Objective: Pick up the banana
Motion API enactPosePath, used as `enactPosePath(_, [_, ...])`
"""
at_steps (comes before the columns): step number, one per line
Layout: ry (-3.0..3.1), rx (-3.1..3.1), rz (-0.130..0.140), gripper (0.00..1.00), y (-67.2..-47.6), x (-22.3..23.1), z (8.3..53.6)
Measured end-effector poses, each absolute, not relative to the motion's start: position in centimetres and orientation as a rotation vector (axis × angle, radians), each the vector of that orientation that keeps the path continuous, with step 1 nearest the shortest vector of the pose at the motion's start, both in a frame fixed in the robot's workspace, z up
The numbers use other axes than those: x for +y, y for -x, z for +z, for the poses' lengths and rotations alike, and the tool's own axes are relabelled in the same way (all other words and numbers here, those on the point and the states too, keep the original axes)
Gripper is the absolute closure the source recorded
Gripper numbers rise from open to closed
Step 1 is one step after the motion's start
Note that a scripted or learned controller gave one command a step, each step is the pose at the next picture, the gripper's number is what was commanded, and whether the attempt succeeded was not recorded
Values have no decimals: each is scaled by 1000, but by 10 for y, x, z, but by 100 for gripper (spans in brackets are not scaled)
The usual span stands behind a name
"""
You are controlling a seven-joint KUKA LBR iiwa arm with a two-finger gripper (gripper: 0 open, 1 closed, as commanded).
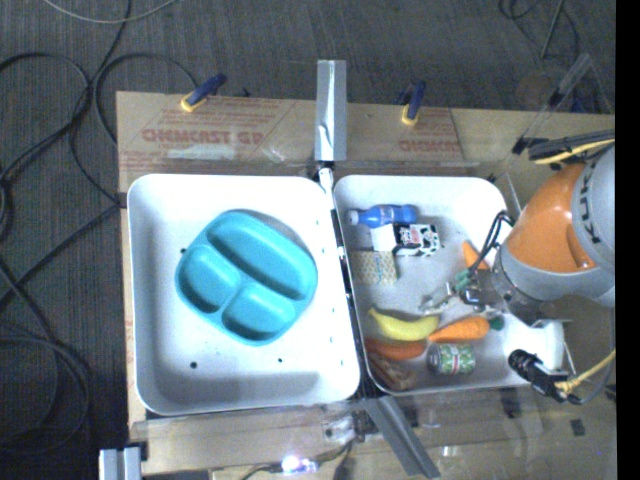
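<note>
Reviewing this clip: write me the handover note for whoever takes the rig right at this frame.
Gripper: low in the right bin, just above and right of the banana's right end; whether it grips anything cannot be told from here.
Banana: lying flat near the front of the right bin, a carrot at its right end, an orange-red item in front of it, a green can at front right.
Left bin: holds a blue divided tray.
Done: arm brought to the banana.
Left: grasp and lift the banana.

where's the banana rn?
In the camera view, the banana lies in the right bin, near its front-left, just above an orange carrot and left of the pincer.
</note>
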State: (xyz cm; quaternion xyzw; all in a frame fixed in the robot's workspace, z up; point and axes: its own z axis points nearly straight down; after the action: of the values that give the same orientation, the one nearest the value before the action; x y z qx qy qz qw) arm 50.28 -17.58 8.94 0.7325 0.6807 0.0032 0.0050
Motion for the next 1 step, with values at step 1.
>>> enactPosePath(1, [-2037,2395,-3,0,-484,-105,138])
